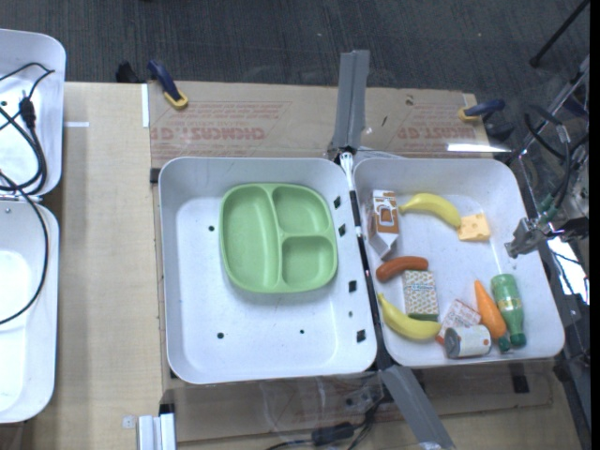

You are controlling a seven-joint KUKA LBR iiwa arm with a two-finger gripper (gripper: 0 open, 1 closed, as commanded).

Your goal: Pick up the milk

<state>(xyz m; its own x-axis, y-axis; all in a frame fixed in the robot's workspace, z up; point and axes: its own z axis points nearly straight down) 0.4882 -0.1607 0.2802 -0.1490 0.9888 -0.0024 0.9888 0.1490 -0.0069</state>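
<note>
- Milk carton (pixel 383 221) lies on its side at left edge of right bin (pixel 525 204), just beside sausage (pixel 401 267), near banana (pixel 433 207).
- Tool (pixel 521 243) at bin's right rim; open/shut: can't tell; nothing seen in it.
- Advice: come straight down over carton's narrow width, clear of bin wall & sausage.

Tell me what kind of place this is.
Likely a robotics lab test bench: two white bins clamped side by side on a board, toy food such as a banana and a green divided plate, loose cables nearby.
</note>
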